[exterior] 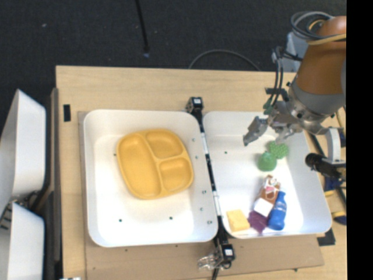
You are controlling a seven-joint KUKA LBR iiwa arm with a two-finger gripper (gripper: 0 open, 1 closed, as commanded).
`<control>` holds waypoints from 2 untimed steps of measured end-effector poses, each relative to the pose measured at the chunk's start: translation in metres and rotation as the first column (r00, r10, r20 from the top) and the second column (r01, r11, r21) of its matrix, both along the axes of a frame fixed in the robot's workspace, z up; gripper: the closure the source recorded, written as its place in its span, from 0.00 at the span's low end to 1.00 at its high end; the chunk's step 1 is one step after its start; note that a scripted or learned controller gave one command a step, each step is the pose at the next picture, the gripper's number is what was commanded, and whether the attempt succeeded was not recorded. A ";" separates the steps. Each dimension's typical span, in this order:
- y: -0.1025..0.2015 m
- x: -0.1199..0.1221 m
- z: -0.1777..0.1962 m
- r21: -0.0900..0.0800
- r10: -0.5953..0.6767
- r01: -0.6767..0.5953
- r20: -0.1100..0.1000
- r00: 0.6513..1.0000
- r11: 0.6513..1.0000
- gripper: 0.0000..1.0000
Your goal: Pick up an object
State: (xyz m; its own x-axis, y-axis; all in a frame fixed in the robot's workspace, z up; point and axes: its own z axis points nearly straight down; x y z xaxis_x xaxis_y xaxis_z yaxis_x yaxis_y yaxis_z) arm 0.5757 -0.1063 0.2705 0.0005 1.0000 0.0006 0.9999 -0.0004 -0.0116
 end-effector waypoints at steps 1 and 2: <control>0.000 0.002 0.007 -0.002 0.002 -0.002 0.013 1.000 1.000 0.00; 0.006 -0.005 -0.049 -0.002 0.000 0.000 0.008 1.000 1.000 0.00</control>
